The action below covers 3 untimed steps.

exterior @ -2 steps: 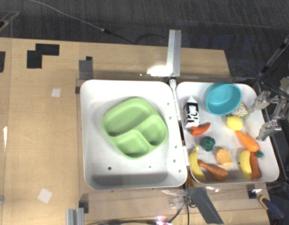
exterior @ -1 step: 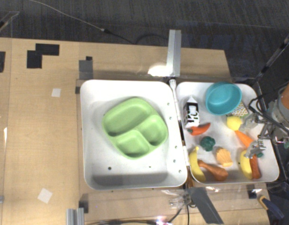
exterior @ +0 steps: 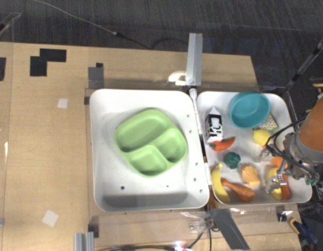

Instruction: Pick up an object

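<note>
The right bin (exterior: 287, 104) holds several small things: a teal bowl (exterior: 249, 109), a black-and-white carton (exterior: 214, 127), a red-orange pepper (exterior: 223, 144), a small teal piece (exterior: 232, 159), a yellow lemon (exterior: 261, 137), a banana (exterior: 217, 181), a brown sausage-like toy (exterior: 238, 190) and an orange bread-like toy (exterior: 249, 175). My gripper (exterior: 278, 182) hangs low over the bin's front right corner, just above a small orange and yellow item (exterior: 283, 192). The wrist and cables hide part of that corner.
The left bin (exterior: 103, 156) bears a green divided plate (exterior: 151, 141). A metal post (exterior: 194, 59) stands behind the wall shared by the bins. The grey arm with its orange band (exterior: 314, 132) reaches in over the right bin's right rim.
</note>
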Motion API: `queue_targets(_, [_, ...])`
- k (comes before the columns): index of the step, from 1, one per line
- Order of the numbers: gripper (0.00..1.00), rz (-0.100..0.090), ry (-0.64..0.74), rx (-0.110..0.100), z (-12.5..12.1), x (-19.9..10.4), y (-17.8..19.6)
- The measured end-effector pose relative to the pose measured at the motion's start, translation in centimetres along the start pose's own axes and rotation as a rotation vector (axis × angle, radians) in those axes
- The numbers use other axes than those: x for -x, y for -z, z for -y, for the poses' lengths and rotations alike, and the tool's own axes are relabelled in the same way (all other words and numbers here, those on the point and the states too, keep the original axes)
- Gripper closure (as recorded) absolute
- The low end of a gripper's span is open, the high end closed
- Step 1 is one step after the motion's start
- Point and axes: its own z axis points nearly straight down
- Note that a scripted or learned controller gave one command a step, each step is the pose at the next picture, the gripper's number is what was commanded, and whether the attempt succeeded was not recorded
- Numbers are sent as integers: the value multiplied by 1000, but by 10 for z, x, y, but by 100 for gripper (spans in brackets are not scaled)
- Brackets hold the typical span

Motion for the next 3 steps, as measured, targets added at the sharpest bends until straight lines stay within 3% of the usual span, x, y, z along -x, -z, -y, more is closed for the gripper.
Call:
queue_targets(1, [100,17,9,-6,-1,6,15])
queue_targets(2, [100,-4,90,7,-86,43,41])
queue_targets(3, [100,-4,363,7,-113,74,43])
